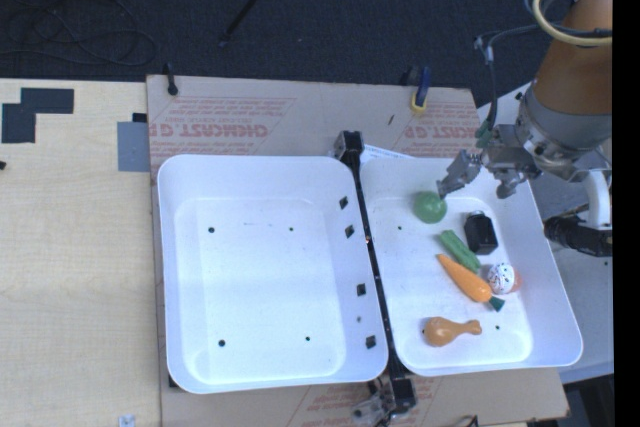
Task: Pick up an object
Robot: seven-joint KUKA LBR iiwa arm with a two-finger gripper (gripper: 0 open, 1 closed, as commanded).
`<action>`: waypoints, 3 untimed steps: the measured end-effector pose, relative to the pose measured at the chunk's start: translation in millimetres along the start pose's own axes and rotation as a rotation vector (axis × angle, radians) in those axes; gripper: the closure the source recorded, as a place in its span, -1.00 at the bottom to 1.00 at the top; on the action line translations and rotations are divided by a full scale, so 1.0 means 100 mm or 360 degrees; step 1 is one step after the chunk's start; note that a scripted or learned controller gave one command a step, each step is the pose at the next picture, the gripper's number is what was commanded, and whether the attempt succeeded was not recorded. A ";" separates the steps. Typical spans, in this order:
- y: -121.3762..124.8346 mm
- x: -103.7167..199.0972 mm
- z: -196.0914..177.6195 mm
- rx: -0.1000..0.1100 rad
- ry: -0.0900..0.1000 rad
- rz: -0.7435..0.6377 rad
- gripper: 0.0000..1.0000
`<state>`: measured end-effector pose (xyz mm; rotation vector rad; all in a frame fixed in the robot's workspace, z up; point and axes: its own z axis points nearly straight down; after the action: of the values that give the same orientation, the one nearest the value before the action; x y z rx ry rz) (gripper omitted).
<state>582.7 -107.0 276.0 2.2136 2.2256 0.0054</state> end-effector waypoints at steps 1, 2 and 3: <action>-0.93 -0.69 0.45 0.0024 0.0003 0.0022 -1.00; -0.48 -0.35 1.94 0.0007 -0.0001 0.0006 -1.00; -0.49 -0.37 1.78 0.0013 0.0002 0.0015 1.00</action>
<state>534.5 -144.5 97.6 2.2290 2.2195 -0.0023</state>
